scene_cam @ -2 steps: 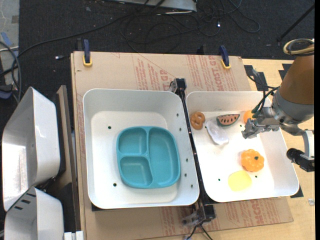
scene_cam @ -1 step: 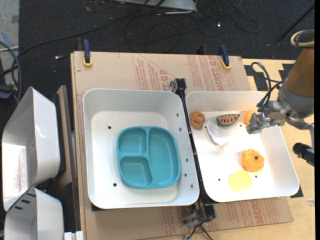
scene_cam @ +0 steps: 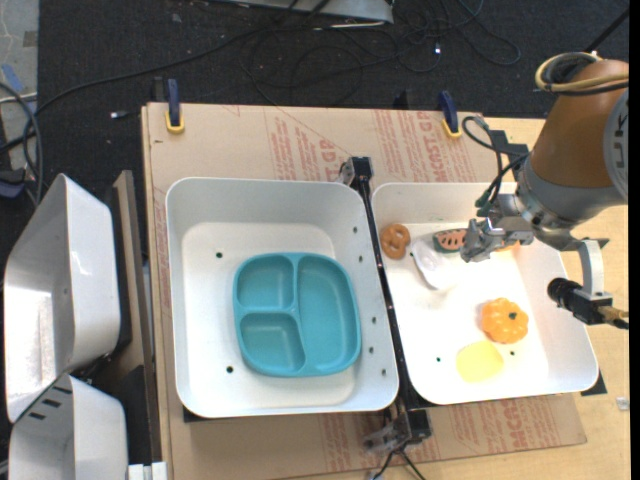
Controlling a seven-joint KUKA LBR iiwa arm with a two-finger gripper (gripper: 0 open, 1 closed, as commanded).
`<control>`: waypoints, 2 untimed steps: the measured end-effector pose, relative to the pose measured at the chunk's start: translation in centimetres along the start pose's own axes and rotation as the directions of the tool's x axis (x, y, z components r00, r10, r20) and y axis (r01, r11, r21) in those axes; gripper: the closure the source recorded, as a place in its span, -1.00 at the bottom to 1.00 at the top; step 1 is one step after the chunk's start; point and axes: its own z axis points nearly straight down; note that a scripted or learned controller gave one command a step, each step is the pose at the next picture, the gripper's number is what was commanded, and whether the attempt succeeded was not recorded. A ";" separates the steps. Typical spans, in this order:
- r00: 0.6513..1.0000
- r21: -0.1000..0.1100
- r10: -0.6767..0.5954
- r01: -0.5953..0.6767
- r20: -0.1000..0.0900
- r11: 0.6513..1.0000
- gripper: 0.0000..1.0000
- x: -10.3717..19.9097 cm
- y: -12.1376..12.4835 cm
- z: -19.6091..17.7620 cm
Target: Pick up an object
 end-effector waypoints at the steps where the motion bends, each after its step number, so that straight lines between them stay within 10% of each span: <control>1: 1.000 -0.001 -0.001 0.001 0.000 1.000 1.00 5.5 1.0 -1.3; 2: 1.000 -0.002 0.000 0.000 -0.001 1.000 1.00 10.4 3.2 -2.1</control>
